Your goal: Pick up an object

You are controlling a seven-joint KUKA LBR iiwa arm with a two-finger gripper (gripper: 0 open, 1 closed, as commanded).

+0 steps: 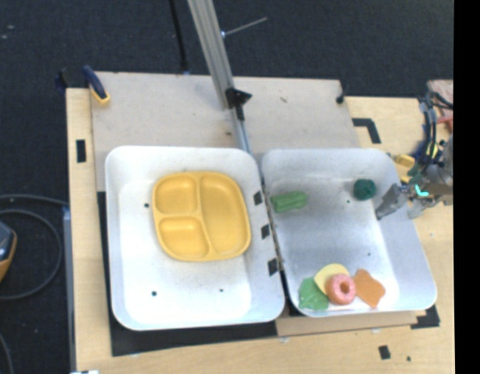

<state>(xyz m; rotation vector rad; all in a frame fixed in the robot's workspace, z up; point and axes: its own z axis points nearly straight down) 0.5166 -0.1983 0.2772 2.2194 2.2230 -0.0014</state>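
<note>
Pincer (397,199) at the right rim of the right bin (333,236), low over the wall, part cut off by the frame's edge. Cannot tell how far open; nothing seen in its hold. Looks like the approach step of a pick, with no object yet lifted.

Nearest to it, just to its left: a small dark green lump (365,188), alone on the bin floor and apart from the wall. Probably the easiest target. Calls for a short shift left and a straight descent, centred so the lump does not squirt aside.

Farther left, near the dividing wall: a pale green oblong piece (289,202), also lying free. Down in the near corner of the same bin: a tight cluster of a yellow piece (331,274), a pink ring (342,289), an orange piece (370,287) and a green piece (312,295), touching or overlapping. Harder to take singly; risks a grab of two or none.

Left bin (119,232): holds a yellow divided plate (202,214), lying flat.

Both bins on a pale wooden bench (162,107), with an aluminium post (205,29) rising from behind their join. Around the bench, dark carpet (37,22) and a loop of black cable (22,209) at the left.
</note>
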